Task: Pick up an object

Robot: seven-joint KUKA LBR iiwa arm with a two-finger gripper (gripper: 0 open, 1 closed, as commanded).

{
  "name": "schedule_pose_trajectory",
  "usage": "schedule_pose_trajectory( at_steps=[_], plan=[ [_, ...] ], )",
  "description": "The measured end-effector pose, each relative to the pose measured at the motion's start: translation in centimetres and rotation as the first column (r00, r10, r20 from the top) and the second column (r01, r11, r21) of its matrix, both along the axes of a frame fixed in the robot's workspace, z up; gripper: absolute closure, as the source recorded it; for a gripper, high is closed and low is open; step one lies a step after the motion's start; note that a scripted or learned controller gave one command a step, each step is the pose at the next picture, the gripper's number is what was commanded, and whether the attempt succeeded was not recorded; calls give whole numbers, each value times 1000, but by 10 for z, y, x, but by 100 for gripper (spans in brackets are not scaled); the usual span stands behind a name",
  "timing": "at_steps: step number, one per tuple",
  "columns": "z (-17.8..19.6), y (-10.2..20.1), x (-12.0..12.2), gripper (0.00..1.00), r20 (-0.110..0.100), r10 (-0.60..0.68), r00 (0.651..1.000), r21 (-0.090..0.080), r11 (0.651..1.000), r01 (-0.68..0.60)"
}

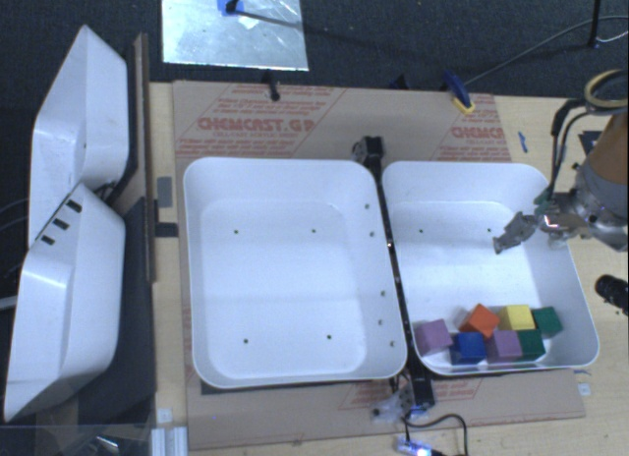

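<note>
bright, even light — soft focus, faint shadows

Both white bins, the left bin [285,267] and the right bin [472,238], looked like smooth, slightly glossy moulded plastic. Under them lay a matt brown cardboard sheet [295,122] with red print. Beyond the left bin's far edge, a metal plate [234,12] showed a dull, brushed shine on dark, rough carpet-like flooring [413,2]. The coloured blocks [488,333] in the right bin's near corner appeared matt, their material unclear

The arm [604,189] is cut off at the right edge; its pincer [513,233] looks blurred.
</note>
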State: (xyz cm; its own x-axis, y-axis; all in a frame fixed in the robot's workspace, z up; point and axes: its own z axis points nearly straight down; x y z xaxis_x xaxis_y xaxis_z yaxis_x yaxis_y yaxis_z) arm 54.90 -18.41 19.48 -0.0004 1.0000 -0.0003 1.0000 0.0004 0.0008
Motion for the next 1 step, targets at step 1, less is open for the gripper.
schedule_pose_trajectory(
  at_steps=[1],
  plan=[
    [121,16,80,0,10,3,1000,-2,1000,-3]
  ],
)
